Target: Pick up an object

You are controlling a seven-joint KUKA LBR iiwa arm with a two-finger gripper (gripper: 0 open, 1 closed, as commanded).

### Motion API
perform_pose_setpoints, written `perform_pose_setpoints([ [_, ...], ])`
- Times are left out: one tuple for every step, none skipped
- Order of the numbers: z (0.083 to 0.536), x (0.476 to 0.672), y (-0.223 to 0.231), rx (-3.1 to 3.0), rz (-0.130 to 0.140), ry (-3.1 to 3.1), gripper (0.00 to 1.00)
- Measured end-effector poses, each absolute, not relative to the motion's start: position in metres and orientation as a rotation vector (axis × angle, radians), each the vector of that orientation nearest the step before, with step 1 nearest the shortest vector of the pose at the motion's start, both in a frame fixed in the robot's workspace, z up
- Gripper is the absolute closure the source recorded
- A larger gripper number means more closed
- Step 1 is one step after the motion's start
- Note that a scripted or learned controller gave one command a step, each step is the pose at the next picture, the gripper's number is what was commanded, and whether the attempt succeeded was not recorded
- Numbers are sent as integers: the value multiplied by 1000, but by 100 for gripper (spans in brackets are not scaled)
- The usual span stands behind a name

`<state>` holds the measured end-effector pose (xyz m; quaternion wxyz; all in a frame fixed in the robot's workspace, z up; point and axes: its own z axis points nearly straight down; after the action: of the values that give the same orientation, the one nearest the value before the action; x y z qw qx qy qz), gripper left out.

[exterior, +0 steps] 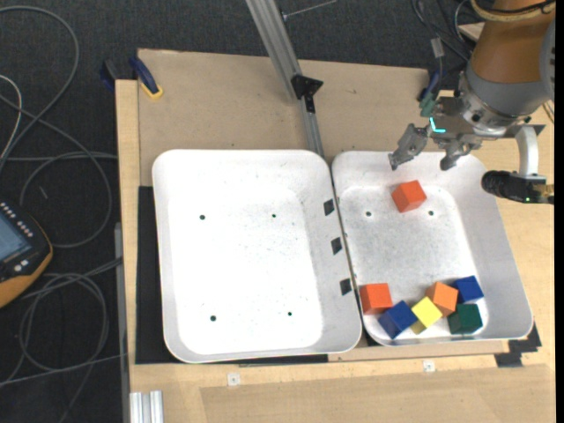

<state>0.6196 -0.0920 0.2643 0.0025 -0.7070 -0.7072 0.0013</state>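
An orange-red block (408,195) lies alone in the far part of the right bin (490,227). My gripper (430,152) hangs just above and behind it, over the bin's far rim, open, with its two fingers spread apart and nothing between them. Several more blocks crowd the bin's near edge: an orange one (376,297), a blue one (397,317), a yellow one (426,311), another orange one (445,296), a second blue one (468,287) and a dark green one (466,319).
The left bin (238,254) sits beside the right one, with black clips (336,245) along the shared edge. A metal pole (282,51) slants up from behind the bins. Cables and a handheld device (18,254) lie on the floor at left.
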Motion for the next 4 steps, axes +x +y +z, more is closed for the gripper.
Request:
perform_pose_setpoints([
  [267,620,-92,-2220,0,-2221,0],
  [222,624,-87,-2217,5,-2219,0],
  [167,614,-91,-2217,7,-2216,0],
  [121,621,-91,-2217,5,-2218,0],
])
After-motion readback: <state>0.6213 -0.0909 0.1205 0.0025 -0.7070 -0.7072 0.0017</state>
